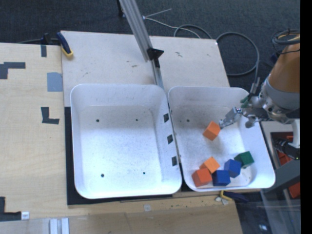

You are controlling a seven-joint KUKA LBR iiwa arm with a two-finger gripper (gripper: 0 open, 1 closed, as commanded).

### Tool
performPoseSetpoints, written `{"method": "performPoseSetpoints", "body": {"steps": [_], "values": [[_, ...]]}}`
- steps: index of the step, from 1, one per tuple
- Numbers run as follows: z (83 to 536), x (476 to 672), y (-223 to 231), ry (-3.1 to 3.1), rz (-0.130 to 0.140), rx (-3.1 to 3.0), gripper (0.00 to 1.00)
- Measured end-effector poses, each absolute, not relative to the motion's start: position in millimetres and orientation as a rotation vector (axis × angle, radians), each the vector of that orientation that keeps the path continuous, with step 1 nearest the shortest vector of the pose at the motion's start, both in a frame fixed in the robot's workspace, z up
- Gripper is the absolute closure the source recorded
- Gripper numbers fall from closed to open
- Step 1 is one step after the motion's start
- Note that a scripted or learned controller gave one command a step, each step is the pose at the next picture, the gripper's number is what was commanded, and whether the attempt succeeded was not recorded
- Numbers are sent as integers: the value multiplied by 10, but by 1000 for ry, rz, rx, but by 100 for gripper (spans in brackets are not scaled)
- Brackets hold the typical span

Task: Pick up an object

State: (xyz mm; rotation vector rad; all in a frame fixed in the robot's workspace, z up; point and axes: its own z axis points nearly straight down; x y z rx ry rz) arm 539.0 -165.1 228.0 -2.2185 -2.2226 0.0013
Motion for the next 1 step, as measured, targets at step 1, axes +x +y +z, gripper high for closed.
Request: {"method": "performPoseSetpoints", "body": {"steps": [1], "values": [[1204,5724,-1754,-2220,8,-2215,0]]}}
